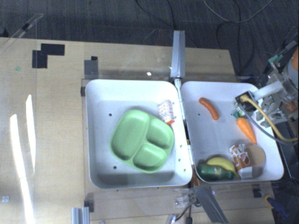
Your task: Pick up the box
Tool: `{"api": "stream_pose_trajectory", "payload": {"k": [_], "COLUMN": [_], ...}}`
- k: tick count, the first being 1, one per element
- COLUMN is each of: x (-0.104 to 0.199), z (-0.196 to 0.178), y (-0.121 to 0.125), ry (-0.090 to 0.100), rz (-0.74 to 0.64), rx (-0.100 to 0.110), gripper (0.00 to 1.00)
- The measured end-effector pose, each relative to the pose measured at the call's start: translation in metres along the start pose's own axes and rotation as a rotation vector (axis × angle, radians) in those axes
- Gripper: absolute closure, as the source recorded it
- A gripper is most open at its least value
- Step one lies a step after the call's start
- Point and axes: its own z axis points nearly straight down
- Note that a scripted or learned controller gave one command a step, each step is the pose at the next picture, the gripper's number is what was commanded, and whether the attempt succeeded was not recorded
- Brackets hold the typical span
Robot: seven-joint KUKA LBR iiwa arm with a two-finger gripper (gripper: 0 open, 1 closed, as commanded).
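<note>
Low in right bin (219,84), box (238,156) lies just beside banana (218,162); gripper (270,107) near carrot (246,129), jaws' state cannot tell.

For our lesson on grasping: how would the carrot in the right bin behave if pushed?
The carrot looks stiff and tapered, so it would probably roll in a curve. Lying flat in the smooth white bin, it likely slides easily.

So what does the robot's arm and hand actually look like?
The arm is mostly grey and built from blocky, jointed sections, with a patch of orange showing above the wrist at the view's right edge. Its hand is pale grey and silvery, made of angular metal pieces. No lettering or markings can be made out on either.
</note>
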Motion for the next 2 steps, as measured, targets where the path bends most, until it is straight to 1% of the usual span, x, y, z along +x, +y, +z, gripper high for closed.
{"api": "stream_pose_trajectory", "payload": {"k": [2], "x": [0.005], "z": [-0.021], "y": [0.0], "ry": [0.008], "rz": [-0.024], "rx": [-0.01], "gripper": [1.0]}}
